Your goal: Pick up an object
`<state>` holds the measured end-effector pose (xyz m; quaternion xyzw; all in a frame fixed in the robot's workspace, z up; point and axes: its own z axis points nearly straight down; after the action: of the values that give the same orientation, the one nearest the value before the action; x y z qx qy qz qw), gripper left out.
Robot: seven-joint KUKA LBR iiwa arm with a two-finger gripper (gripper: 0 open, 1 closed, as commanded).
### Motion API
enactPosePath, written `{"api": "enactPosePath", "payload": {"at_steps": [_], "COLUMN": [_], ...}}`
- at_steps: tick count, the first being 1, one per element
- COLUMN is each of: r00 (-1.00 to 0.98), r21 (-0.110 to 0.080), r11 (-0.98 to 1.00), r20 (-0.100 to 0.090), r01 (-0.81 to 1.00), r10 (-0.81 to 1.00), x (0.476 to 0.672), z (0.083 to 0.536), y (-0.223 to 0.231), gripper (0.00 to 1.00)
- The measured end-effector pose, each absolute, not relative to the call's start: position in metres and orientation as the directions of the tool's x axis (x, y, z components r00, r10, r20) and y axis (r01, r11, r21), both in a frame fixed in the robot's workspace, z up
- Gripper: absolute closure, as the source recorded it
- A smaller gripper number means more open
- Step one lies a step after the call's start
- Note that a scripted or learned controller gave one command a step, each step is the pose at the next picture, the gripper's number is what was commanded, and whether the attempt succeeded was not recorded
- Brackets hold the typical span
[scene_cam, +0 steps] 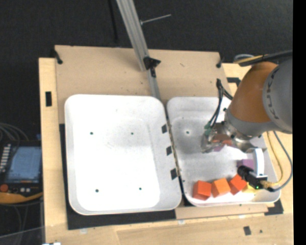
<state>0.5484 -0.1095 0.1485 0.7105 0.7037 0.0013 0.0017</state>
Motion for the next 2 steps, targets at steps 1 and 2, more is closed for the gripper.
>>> {"api": "enactPosePath", "payload": {"at_steps": [1,2], "r00": [0.004,-0.003], "r21": [0.006,0.008], "r11": [-0.004,0.003], "r20": [-0.001,-0.002], "r01": [1.000,1.000], "r10": [1.000,1.000], "x": [0.549,0.551], "z": [0.192,0.246], "y": [-0.112,-0.114], "gripper": [1.00,1.00]}}
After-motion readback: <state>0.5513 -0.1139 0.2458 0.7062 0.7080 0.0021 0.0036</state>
